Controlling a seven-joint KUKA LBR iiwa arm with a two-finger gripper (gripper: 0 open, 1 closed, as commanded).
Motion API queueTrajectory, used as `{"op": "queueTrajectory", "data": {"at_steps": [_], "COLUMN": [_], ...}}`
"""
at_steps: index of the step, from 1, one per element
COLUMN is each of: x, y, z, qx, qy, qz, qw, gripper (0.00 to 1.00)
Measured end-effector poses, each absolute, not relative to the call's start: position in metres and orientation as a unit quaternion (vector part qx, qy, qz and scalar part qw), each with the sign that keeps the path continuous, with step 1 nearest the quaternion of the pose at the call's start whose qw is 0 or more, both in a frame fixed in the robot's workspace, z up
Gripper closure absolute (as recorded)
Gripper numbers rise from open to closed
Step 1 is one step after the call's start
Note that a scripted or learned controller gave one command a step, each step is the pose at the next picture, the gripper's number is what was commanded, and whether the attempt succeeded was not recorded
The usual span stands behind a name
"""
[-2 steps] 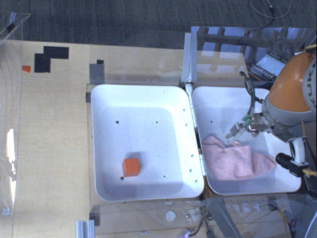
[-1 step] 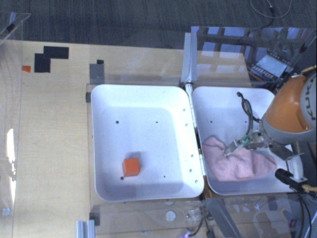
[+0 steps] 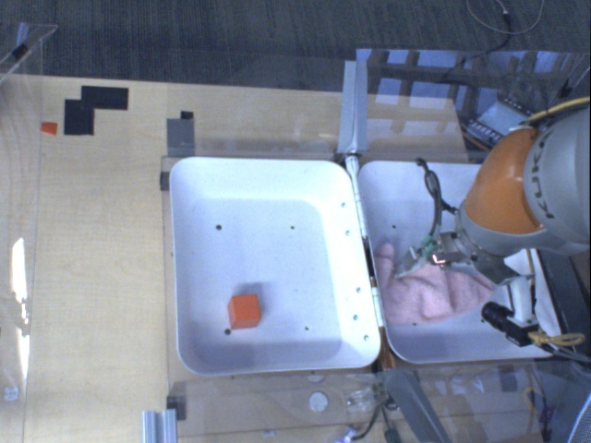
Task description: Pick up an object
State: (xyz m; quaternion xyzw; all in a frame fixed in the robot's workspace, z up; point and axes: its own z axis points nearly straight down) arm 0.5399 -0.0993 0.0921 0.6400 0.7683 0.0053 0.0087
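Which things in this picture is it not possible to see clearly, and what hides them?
- Gripper, camera view: small and partly under the arm's wrist; whether it is open or shut cannot be told.
- Pink cloth, camera view: its right part lies under the arm.
- Right bin, camera view: the arm covers its right side.

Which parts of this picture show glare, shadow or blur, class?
Camera view: glare streaks the clear panel at the left; the left bin holds soft shadow along its near wall; the orange block is sharp-edged; the pink cloth looks soft and the arm's wrist blurred.
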Motion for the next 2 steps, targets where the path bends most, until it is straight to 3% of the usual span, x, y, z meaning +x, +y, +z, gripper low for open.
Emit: {"op": "queueTrajectory", "data": {"at_steps": [1, 2], "x": [0.506, 0.536], "y": [-0.153, -0.189], "z": [0.092, 0.091], "qx": [0.626, 0.702], "qy": [0.780, 0.712], "qz": [0.0040, 0.0045], "qw": [0.009, 0.007], "gripper": [0.00, 0.00]}}
